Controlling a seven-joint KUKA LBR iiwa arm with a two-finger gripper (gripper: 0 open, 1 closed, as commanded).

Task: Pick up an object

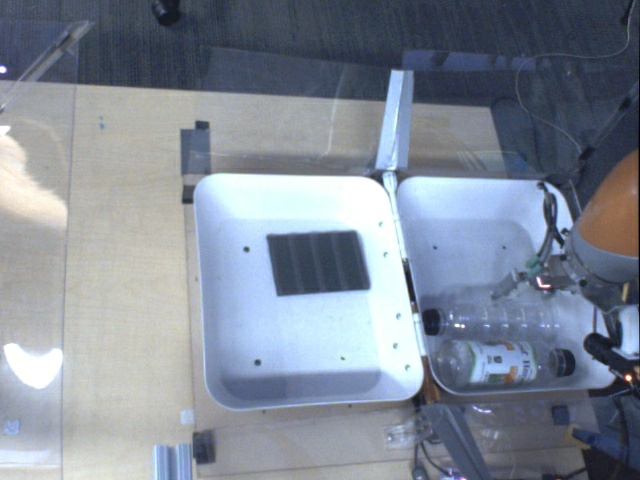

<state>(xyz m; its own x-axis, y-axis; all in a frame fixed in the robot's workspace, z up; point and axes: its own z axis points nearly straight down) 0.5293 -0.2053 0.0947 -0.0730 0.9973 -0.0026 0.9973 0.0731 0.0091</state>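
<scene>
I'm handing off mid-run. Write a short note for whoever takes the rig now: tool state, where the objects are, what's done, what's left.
Tool: low in the right white bin, just above the clear plastic bottle with a black cap; grip state unclear.
Objects: that bottle lies on its side; the clear bottle with a white label lies beside it, against the near wall. The left white bin holds a dark ribbed rectangular mat.
Done: no pick yet.
Left: grasp and lift one object.

Grey arm (612,258) w/ orange band, black cables alongside.
</scene>
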